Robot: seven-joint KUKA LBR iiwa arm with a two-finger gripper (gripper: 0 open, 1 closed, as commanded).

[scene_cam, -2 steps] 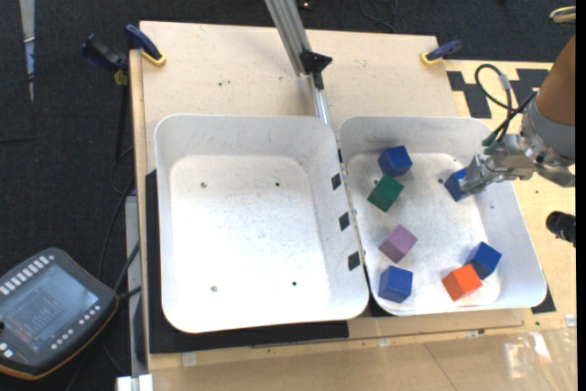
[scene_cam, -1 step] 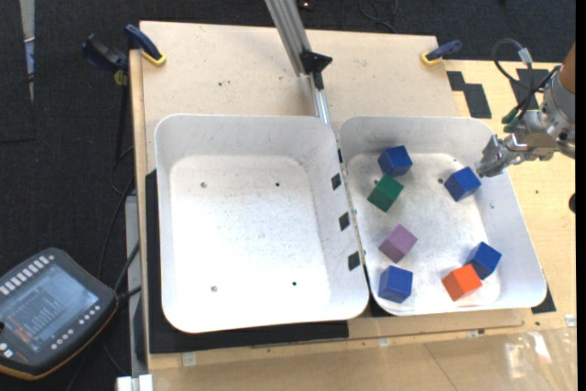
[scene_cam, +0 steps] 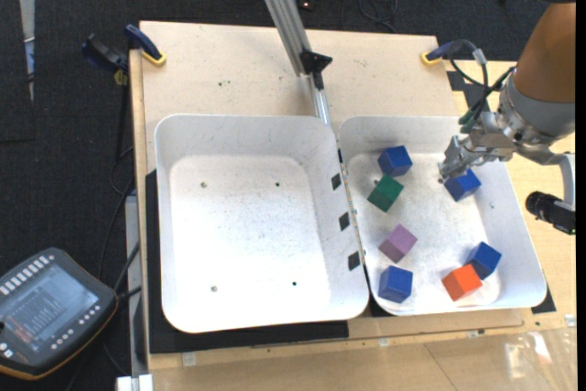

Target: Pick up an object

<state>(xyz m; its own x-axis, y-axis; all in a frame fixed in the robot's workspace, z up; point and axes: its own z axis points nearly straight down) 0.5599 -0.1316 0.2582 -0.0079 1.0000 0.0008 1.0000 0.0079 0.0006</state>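
The right bin point(scene_cam: 518, 232) holds several small cubes. A blue cube point(scene_cam: 463, 186) lies near its right wall, and my gripper point(scene_cam: 454, 167) hangs directly over that cube's upper left corner, touching or nearly touching it. Another blue cube point(scene_cam: 395, 160) sits at the bin's back, with a green cube point(scene_cam: 386, 193) just in front of it. Toward the front are a purple cube point(scene_cam: 398, 243), a blue cube point(scene_cam: 396, 282), an orange cube point(scene_cam: 461, 281) and a blue cube point(scene_cam: 485, 258) beside it.
The left bin point(scene_cam: 240, 224) stands beside the right one, sharing a raised middle rim. A slanted metal pole point(scene_cam: 279, 0) comes down to the bins' back edge. Clamps point(scene_cam: 139, 46) sit at the bench's back corners. A pendant point(scene_cam: 46, 311) lies at the lower left.
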